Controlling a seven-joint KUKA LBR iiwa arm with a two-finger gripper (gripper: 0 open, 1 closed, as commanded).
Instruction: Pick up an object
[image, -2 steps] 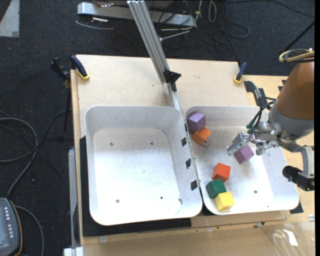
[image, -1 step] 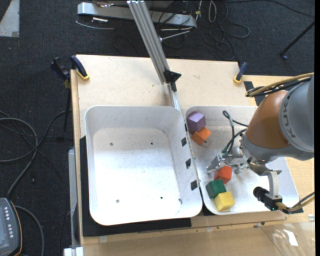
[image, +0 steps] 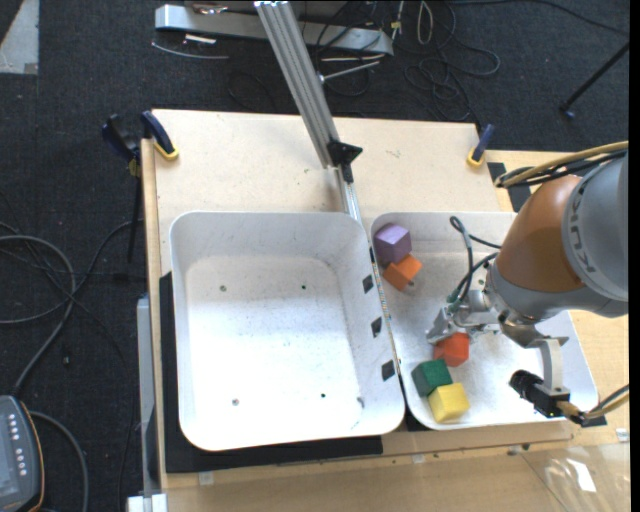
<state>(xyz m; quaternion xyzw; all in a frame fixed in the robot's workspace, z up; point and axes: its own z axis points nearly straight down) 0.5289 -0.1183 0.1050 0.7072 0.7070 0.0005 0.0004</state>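
Camera view: one fixed camera looking down at a slant on a tan bench (image: 260, 160) with two shallow white bins side by side.
Left bin: the left bin (image: 190, 260) is larger, its floor white with a few dark specks.
Right bin: the right bin (image: 480, 415) holds five small blocks.
Arm: the grey arm (image: 600, 240) with its orange band (image: 540, 235) reaches in from the right over the right bin.
Gripper: the gripper (image: 458, 325) points down at the middle of the right bin, just above the red block; whether it is open, closed or holding anything cannot be told from this angle.
Red block: the red block (image: 455, 350) lies at the middle of the right bin, directly under the gripper tip and partly hidden by it.
Purple block: the purple block (image: 392, 241) sits at the far left corner of the right bin.
Orange block: the orange block (image: 404, 271) touches the purple block on its near side.
Green block: the green block (image: 432, 376) lies just near and left of the red block.
Yellow block: the yellow block (image: 448, 402) touches the green block on its near right side, close to the bin's near rim.
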